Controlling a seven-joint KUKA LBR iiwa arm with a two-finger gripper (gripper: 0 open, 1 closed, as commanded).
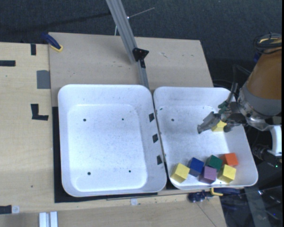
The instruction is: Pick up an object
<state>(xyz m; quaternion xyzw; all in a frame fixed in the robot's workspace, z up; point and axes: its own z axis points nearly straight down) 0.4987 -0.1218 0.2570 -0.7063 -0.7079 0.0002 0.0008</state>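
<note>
My gripper is over the right bin, near its right wall, on the grey arm with the orange band. A small yellow block shows between its fingers, which are shut on it. Several more blocks cluster in the bin's near right corner: a yellow one, a blue one, a green one, a purple one, an orange one and another yellow one.
The left bin lies beside the right one, their rims touching. A slanted metal rod with a black clamp crosses the bench behind the bins. Cables and dark hardware sit off the bench's right edge.
</note>
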